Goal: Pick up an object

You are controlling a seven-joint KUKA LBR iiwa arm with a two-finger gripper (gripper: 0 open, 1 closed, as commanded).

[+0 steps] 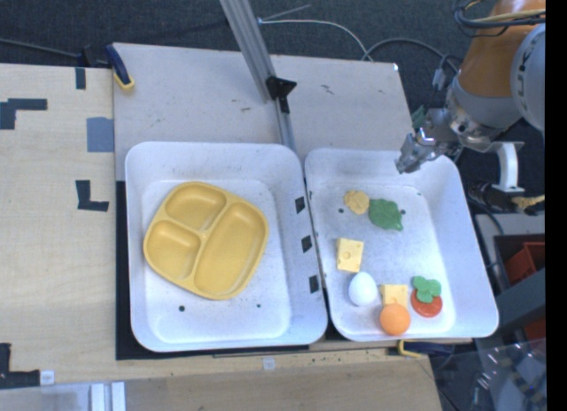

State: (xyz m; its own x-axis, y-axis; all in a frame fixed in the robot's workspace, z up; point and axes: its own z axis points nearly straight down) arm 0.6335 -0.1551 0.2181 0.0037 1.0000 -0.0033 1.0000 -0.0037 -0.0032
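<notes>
Zero picked so far lol, my gripper point(409, 163) hangs over the right bin's point(461, 214) far rim, can't tell jaw state, green toy point(385, 213) lying just nearer inside

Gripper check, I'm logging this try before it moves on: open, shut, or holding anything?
Gripper: cannot be told; it hangs over the far rim of the right bin, nothing visibly in it.

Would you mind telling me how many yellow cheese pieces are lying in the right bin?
2. One cheese slice lies near the middle of the right bin; the other cheese piece sits near the front, between the white egg and the tomato, just behind the orange.
</notes>
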